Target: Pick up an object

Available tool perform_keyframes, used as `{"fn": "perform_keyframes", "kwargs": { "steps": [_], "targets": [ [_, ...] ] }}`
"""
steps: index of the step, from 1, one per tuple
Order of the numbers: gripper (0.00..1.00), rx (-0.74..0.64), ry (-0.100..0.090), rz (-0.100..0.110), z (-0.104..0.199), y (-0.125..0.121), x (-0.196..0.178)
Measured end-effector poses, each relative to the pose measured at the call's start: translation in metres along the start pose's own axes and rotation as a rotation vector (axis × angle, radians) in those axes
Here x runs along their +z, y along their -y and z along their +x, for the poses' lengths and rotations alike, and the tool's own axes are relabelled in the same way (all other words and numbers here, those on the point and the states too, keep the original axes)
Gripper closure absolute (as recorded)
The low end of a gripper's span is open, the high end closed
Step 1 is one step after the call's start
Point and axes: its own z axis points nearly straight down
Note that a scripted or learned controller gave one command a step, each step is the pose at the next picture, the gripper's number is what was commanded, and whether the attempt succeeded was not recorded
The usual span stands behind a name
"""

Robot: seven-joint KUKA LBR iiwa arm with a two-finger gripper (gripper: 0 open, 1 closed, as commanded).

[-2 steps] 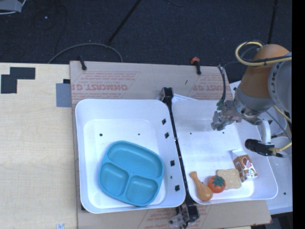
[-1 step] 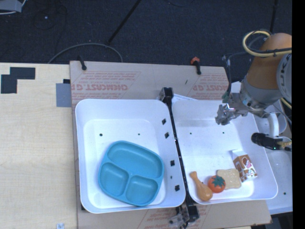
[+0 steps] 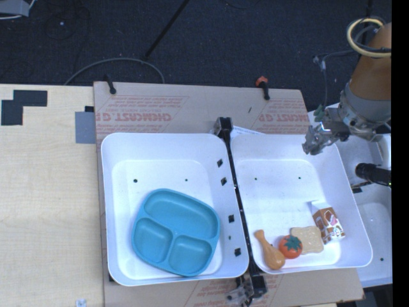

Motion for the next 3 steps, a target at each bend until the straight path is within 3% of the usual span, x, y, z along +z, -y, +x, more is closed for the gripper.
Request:
{"fn": "perform_keyframes", "kwargs": {
  "steps": [1, 3],
  "targets": [
    [1.00, -0.001, -0.003, 0.005, 0.045, 0.012, -0.005],
    [1.00, -0.002, -0.004, 0.009, 0.146, 0.046, 0.021]
  ]
}}
